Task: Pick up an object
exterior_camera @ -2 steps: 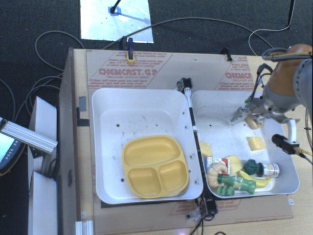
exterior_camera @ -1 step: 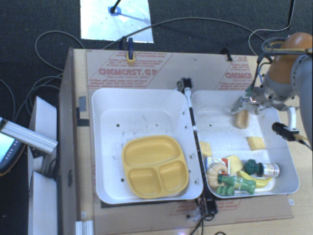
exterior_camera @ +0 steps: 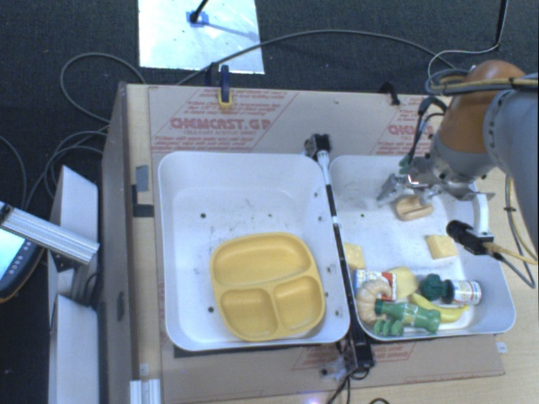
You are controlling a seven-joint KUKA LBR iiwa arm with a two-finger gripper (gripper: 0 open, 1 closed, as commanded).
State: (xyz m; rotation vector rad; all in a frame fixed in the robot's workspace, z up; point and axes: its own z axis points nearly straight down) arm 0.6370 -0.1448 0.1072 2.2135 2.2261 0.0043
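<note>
Desk, two white bins: arm over the right bin (exterior_camera: 505,305).
Fingers (exterior_camera: 410,190) spread just above a tan block (exterior_camera: 413,209); closing off-centre may nudge it away.

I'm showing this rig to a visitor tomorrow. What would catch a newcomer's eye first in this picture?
Probably the yellow divided tray lying in the left bin. Next, the grey-and-orange arm reaching in from the right, its gripper just above a tan food piece in the right bin. Then the toy clutter heaped at that bin's near end.
</note>
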